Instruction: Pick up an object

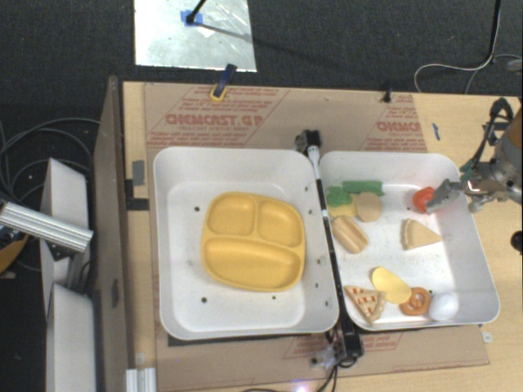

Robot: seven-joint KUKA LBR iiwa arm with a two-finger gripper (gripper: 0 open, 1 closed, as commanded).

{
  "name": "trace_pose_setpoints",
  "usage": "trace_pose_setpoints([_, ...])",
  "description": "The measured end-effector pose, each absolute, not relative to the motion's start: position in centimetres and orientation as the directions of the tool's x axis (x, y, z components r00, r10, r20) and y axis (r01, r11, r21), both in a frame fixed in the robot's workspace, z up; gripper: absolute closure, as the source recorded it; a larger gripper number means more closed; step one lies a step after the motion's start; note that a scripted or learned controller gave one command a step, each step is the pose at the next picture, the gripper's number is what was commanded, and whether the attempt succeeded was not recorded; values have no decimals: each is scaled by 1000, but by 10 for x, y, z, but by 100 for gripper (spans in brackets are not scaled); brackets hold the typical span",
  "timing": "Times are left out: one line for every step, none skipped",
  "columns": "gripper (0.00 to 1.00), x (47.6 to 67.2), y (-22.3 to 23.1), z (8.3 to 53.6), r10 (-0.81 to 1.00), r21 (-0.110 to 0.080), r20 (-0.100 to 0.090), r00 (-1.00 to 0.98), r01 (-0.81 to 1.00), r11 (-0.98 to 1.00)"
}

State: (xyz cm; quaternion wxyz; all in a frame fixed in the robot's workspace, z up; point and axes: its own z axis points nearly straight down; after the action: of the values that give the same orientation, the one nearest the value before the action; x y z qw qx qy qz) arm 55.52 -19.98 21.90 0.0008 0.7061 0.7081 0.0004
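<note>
2 bins (pixel 245 163), food toys crowding the right one; gripper (pixel 448 193) low beside the red piece (pixel 422 198), likely lining up a grab; finger state, can't tell.

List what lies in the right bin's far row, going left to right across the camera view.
Green flat block → round tan bun-shaped toy → small red toy → gripper at the bin's right rim.
</note>
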Motion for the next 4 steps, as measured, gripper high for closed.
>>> trace_pose_setpoints([0,599,-206,160,1000,3,-2,-7,1000,7])
trace_pose_setpoints([0,600,-206,81,1000,-2,0,-3,1000,3])
trace_pose_setpoints([0,651,-206,86,1000,8,-2,-7,1000,7])
trace_pose_setpoints([100,650,-207,97,1000,7,-4,-8,1000,8])
